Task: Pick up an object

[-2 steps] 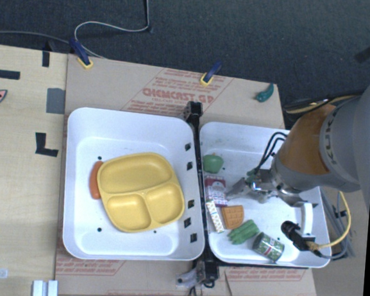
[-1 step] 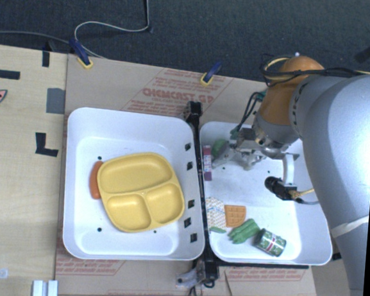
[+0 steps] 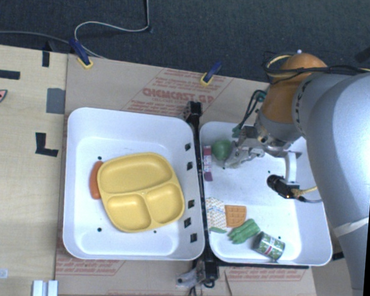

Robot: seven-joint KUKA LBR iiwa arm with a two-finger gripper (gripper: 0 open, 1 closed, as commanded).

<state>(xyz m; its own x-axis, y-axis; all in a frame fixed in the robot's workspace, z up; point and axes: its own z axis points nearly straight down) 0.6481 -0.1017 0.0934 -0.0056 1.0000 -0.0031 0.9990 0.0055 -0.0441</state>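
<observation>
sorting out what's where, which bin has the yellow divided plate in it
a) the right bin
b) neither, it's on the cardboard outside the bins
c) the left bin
c: the yellow plate lies flat inside the left bin, while the right bin has the small can and the cracker in it.
</observation>
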